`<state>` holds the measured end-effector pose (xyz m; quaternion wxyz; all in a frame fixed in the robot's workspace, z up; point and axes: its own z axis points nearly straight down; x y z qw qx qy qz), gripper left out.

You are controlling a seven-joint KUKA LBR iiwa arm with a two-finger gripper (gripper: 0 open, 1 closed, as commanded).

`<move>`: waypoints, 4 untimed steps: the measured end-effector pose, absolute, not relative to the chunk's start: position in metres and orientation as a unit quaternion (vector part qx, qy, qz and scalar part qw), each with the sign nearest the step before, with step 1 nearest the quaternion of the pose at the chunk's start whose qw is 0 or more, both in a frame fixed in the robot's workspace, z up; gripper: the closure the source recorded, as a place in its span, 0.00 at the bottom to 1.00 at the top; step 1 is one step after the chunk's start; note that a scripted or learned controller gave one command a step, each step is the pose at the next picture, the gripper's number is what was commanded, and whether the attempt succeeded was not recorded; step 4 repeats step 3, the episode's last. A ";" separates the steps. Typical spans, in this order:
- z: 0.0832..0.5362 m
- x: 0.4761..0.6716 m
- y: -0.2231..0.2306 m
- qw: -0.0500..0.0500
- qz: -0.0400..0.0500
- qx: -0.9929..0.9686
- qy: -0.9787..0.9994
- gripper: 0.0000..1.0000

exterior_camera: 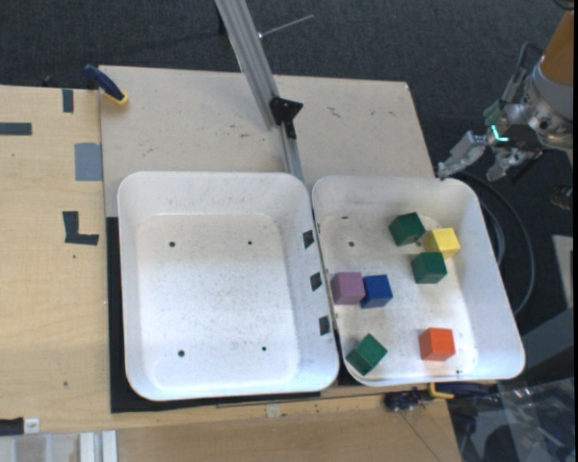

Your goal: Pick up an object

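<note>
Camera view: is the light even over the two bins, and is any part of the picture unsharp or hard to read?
Camera view: light is soft and even, both white bins bright without strong glare; the blocks cast only faint shadows; the gripper at the right edge is slightly blurred, with a small green glow above it; the floor around the bench is dark.

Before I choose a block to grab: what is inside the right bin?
Inside the right bin: three green blocks, a yellow block, a purple block touching a blue block, and an orange block. Anything beneath the blocks is covered.
</note>
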<state>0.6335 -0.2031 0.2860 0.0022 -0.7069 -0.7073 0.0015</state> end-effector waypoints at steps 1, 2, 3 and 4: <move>0.289 0.634 -0.203 0.000 0.001 -0.707 -0.708 0.00; 0.227 0.628 -0.207 0.003 0.002 -0.707 -0.707 0.00; 0.163 0.632 -0.204 0.003 0.002 -0.706 -0.708 0.00; 0.163 0.632 -0.204 0.003 0.002 -0.706 -0.708 0.00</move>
